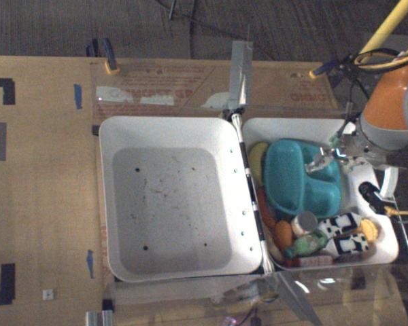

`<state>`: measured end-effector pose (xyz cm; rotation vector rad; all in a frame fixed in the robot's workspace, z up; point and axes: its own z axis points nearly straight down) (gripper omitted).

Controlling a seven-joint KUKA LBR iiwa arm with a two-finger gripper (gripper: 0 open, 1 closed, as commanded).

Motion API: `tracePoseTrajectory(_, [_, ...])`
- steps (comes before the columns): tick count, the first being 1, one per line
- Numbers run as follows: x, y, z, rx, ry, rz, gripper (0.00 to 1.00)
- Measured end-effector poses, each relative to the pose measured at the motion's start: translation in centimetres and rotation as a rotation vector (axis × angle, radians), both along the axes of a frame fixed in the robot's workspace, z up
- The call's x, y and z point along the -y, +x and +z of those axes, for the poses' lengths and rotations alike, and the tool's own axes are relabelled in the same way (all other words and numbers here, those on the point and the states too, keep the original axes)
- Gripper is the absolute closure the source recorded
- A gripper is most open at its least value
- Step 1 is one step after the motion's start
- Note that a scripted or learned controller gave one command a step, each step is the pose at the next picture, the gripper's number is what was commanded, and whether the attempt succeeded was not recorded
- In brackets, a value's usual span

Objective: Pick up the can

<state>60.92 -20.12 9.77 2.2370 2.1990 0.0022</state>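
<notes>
the can stands upright among clutter, likely light, stiff and slick; take it across its round sides. whether the gripper is open, i cannot tell.

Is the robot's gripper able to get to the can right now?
Probably yes. The can stands with its top bare just below the teal bowl. The gripper hangs over that bowl, but toys crowd the can's sides.

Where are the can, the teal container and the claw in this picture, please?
can (303, 221), camera view, on its round top.
teal container (296, 178), camera view, on its inner floor.
claw (321, 161), camera view, between its fingertips, above the teal container.
</notes>
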Motion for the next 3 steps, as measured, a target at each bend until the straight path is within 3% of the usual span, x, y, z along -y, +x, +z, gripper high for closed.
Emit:
tracePoseTrajectory(1, [-6.5, -2.2, 7.1, -0.003, 0.002, -0.12, 0.0])
tracePoseTrajectory(2, [-2.9, -4.3, 1.0, 0.04, 0.002, -0.304, 0.0])
tracePoseTrajectory(3, [-0.9, -3.3, 5.0, -0.003, 0.002, -0.402, 0.0])
